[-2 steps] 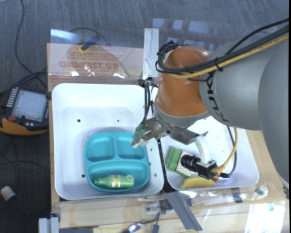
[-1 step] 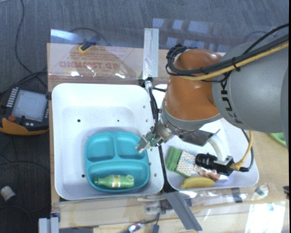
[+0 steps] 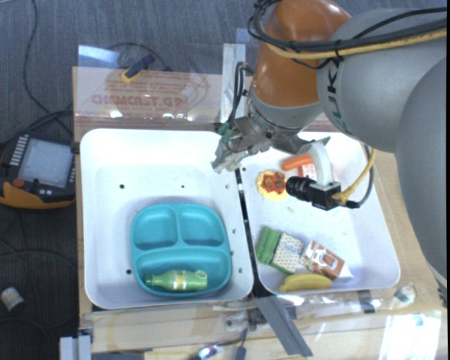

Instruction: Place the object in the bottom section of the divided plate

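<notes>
A teal divided plate [image 3: 181, 231] sits in the left bin [image 3: 109, 193]. A small green bottle [image 3: 178, 280] lies on its side in the plate's bottom section. My gripper [image 3: 226, 158] hangs above the ridge between the two bins, up and to the right of the plate, well apart from the bottle. Nothing shows between its fingers.
The right bin [image 3: 375, 231] holds an orange carrot [image 3: 296, 161], a yellow and red toy [image 3: 271, 184], a green packet [image 3: 268, 244], a patterned box [image 3: 288, 253], a small carton [image 3: 322, 261] and a banana [image 3: 307, 282]. A handheld pendant [image 3: 34, 171] lies left of the bench.
</notes>
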{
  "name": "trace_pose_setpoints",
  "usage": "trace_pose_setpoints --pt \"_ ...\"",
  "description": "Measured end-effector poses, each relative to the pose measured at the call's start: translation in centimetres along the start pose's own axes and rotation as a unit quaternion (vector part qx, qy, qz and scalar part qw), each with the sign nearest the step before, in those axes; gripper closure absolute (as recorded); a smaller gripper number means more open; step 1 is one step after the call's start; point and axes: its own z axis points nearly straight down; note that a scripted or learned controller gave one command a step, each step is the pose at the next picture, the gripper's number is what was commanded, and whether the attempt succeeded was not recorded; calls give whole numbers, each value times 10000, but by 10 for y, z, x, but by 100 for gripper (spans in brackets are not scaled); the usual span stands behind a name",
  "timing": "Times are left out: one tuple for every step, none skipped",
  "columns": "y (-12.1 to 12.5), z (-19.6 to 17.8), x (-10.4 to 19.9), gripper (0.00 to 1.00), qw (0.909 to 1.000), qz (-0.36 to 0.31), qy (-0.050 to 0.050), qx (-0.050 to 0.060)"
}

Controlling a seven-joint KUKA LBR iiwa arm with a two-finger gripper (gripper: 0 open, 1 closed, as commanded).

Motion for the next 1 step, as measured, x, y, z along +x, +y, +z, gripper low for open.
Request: trace_pose_setpoints --pt "-80 34 21 100 9738 -2276 19 0"
